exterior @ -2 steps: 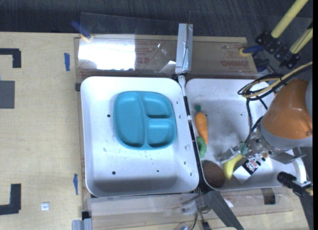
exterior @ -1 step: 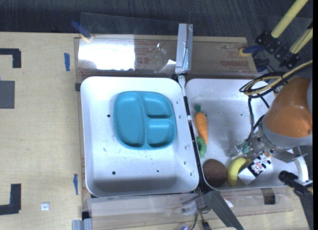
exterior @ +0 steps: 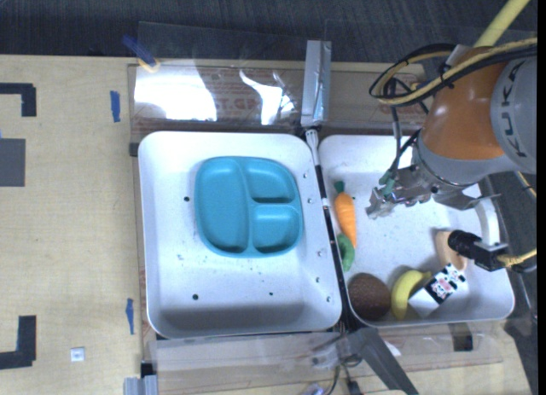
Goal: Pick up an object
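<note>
Here's the counter (exterior: pixel 60 214) with 2 white bins side by side. The left bin (exterior: pixel 171 299) carries a blue divided tray (exterior: pixel 247 204), lying flat near its middle. Over in the right bin (exterior: pixel 499 304), a toy carrot (exterior: pixel 345 214) lies along the left wall with a green piece just below it. Along the near edge sit a brown round object (exterior: pixel 368 293), a yellow banana (exterior: pixel 404 289) touching it, and a small black-and-white toy (exterior: pixel 444 284) just beside the banana. The tool (exterior: pixel 381 200) hangs above the bin's upper middle, right of the carrot, nothing between its tips; spread or pressed together, I cannot tell.
</note>
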You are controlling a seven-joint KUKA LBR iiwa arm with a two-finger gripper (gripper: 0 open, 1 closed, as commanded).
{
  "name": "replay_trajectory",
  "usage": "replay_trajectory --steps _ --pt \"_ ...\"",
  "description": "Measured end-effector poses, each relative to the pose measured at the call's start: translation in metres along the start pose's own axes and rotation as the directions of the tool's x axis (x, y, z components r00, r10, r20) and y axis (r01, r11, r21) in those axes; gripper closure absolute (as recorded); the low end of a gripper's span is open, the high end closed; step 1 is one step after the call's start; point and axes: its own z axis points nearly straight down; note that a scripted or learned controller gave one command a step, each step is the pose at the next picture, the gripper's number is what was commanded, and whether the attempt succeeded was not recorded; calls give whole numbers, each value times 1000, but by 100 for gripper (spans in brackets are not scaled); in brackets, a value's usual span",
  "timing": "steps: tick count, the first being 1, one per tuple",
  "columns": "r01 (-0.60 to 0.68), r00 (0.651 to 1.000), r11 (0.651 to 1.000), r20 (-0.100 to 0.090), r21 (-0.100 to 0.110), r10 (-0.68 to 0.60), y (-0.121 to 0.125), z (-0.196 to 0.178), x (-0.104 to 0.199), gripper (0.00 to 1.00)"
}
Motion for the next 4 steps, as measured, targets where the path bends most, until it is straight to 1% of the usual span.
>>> replay_trajectory --steps 1,2,3,4 --pt "-6 1000 1000 0 8 6 -3 3 -3 0" --pt "-44 999 999 2 7 44 47 4 -16 0" --pt "-73 997 997 2 6 73 86 4 -4 0" --pt "-36 999 999 3 5 36 99 3 -2 0"
